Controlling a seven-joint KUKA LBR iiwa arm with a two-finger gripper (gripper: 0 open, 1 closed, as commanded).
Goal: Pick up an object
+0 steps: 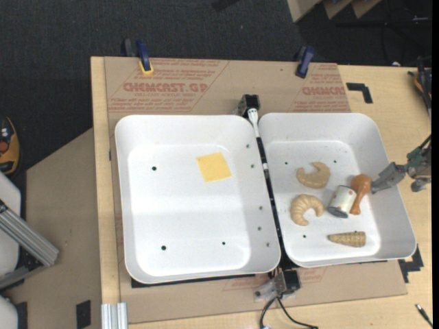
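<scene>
Gripper (391, 177) at 3 o'clock of right bin (370, 132) | grasp state cannot be told | carrot (359, 189) nearest, likely targeted.

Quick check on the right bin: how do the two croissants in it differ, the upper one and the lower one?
The upper croissant lies nearer the bin's middle and arches upward, its tips pointing down. The lower croissant curls the other way, its opening facing right toward the small silver can, and looks a little chunkier. The upper one lies apart from the can; the lower one lies close beside it. Both are tan, crescent-shaped, and lie flat in the right bin.
</scene>
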